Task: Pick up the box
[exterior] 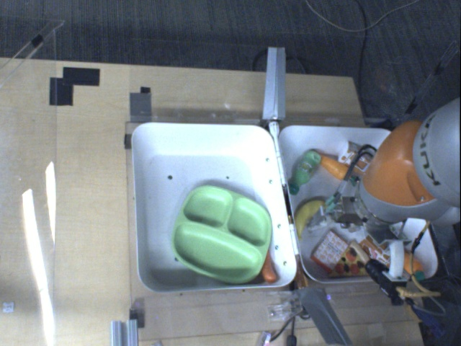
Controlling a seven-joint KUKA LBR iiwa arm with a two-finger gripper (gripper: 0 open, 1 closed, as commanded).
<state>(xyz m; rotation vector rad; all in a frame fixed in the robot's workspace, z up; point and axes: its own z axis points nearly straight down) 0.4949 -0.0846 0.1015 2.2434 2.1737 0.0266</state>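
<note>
Box, a flat red-and-white printed carton, lies in the lower middle of the right bin, toward the lower right of the frame, tilted a little. Just above it, the gripper hangs at the end of the grey and orange arm, which comes in from the right edge; from where I stand I cannot tell how it is set, because the wrist hides it. A yellow banana sits just left of the gripper, and a green bottle lies near the top of that bin beside something orange. The left bin holds a green sectioned tray, low and right of centre.
</note>
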